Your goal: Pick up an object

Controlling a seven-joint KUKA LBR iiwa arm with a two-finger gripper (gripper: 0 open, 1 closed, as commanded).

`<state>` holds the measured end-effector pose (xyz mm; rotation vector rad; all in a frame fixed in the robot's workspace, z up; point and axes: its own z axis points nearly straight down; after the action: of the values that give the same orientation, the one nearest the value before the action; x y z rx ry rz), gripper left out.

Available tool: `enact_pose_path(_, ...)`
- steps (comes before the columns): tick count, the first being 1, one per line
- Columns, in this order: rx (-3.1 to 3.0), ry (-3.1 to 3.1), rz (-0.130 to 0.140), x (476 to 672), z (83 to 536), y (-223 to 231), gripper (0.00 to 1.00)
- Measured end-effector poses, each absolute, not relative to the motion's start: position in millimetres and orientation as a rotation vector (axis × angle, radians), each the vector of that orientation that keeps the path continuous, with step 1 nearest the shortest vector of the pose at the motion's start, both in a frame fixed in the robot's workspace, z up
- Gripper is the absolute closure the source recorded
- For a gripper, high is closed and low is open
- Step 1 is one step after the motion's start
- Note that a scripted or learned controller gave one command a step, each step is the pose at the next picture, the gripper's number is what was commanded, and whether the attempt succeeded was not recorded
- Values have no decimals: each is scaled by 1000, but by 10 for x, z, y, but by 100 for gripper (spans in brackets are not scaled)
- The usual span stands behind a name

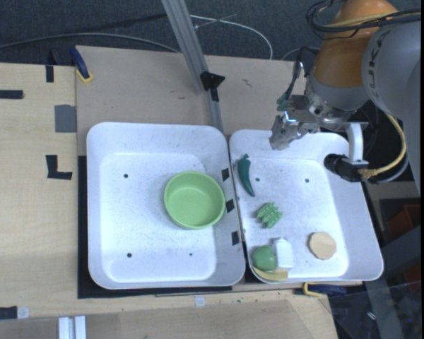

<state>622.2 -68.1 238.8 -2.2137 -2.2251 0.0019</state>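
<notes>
The pincer [281, 141] hangs over the far rim of the right bin [353, 210], holding nothing; whether it is wide or narrow cannot be told. Nearest it in that bin lies a dark green pepper [245, 175], close to the left wall, probably a light, stiff, smooth toy. Gripping it across its narrow middle seems wisest, as the curved tapering ends could slip out.
</notes>
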Motion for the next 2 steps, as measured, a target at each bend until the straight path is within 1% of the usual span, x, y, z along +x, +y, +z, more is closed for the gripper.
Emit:
enact_pose_path(1, -2213, -2225, 2, 6172, 2294, -204, 100)
enact_pose_path(2, -2211, -2227, 0, 6076, 2382, 302, 100)
